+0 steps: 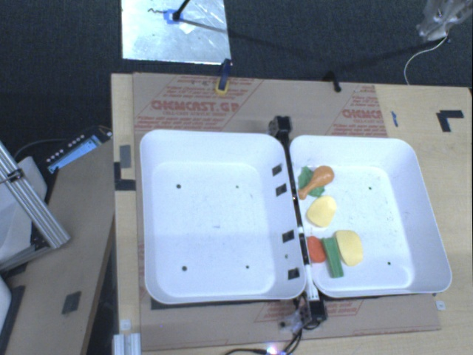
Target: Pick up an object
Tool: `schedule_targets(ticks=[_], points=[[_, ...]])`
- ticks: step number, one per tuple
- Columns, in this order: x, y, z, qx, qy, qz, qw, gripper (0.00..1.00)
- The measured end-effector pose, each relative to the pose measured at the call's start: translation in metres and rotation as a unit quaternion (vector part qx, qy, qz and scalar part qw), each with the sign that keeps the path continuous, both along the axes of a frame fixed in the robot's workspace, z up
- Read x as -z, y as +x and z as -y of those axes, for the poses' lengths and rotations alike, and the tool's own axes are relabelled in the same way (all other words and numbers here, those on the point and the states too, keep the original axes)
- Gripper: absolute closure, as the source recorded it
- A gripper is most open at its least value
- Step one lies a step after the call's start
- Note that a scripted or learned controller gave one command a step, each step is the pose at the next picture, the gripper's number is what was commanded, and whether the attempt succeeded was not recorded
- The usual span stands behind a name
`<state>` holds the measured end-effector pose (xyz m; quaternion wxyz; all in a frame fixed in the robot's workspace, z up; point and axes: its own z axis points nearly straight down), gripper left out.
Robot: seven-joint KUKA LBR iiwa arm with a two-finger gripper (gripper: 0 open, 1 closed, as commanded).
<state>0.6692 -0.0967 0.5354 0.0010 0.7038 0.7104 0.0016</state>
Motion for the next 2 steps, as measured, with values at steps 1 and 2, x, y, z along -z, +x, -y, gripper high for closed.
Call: schedule_targets(ticks=[1,2], points=[[0.0,0.0,-0.057,0.0,0.0005,-0.001,1.0,1.0],[0.0,-0.009,-0.116,0.0,0.0004,-0.001,1.0,1.0]])
